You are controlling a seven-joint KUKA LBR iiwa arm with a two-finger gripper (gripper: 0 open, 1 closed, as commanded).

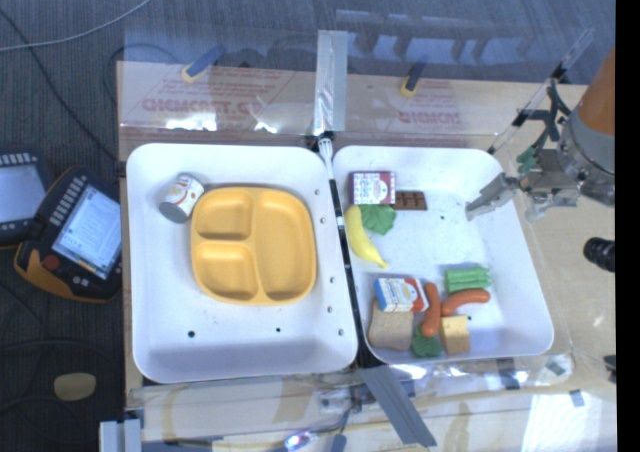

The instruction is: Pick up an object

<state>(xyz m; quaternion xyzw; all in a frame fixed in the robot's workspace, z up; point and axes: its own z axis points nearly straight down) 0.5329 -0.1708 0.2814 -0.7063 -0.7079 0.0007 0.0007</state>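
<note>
The gripper (490, 202) hovers at the right bin's (520, 270) right rim; grip state cannot be determined. Left of it lie a chocolate bar (410, 202), a red carton (372, 186) and a banana (362, 238). Below-left lie 2 sausages (452, 302). Farther left, the left bin (150, 270) holds 1 yellow tray (252, 244).

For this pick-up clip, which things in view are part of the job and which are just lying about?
Job:
gripper
right bin with banana, red carton, chocolate bar, sausage

Lying about:
left bin
yellow tray
small can
handheld pendant beside the bench
</note>
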